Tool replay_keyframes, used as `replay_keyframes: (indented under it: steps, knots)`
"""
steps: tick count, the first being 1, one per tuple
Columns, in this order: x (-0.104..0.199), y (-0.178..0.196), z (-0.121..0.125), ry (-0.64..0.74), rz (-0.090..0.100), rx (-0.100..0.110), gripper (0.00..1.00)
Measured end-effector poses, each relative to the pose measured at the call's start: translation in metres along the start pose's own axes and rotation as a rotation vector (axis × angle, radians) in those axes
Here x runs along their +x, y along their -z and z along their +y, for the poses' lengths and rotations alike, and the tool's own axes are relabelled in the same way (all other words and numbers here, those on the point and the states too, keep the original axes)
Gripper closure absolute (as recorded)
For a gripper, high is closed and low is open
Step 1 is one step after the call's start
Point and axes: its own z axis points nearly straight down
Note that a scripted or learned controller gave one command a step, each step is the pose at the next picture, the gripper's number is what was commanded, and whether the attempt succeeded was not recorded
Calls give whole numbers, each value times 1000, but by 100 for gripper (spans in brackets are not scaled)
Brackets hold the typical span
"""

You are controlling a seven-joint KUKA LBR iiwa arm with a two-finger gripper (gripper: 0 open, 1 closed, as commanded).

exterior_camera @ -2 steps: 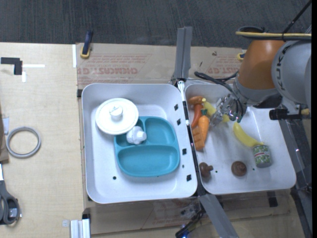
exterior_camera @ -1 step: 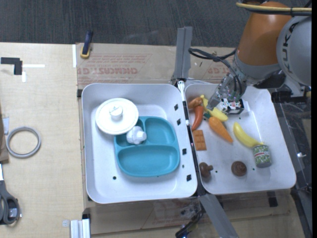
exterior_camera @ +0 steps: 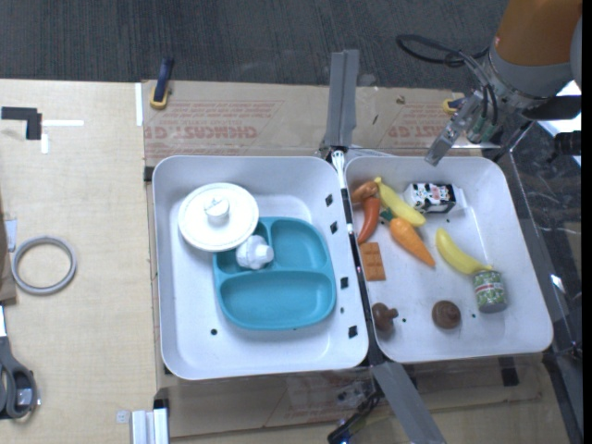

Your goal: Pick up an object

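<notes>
Though impossible to tell whether the gripper (exterior_camera: 456, 129) above the right bin's (exterior_camera: 518, 340) far edge is released or clenched, judge the carrot (exterior_camera: 410, 239) near mid-bin light, stiff and slick (likely plastic), best pinched across its thick end.

The white lid (exterior_camera: 218, 215) hides one corner of the blue tray (exterior_camera: 277, 289); scissors (exterior_camera: 16, 388) are cut off at the left edge.

A robotics lab: white bins (exterior_camera: 166, 248) on a cardboard-covered bench (exterior_camera: 231, 123)
</notes>
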Motion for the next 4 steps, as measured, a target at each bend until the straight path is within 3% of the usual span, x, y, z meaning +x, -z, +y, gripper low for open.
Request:
replay_keyframes:
  steps: [1, 2, 4]
  knots:
    - [79, -21, 29, -54, 3, 1, 100]
    - [107, -1, 92, -181, 2, 1, 100]
    - [106, 17, 93, -176, -4, 2, 100]
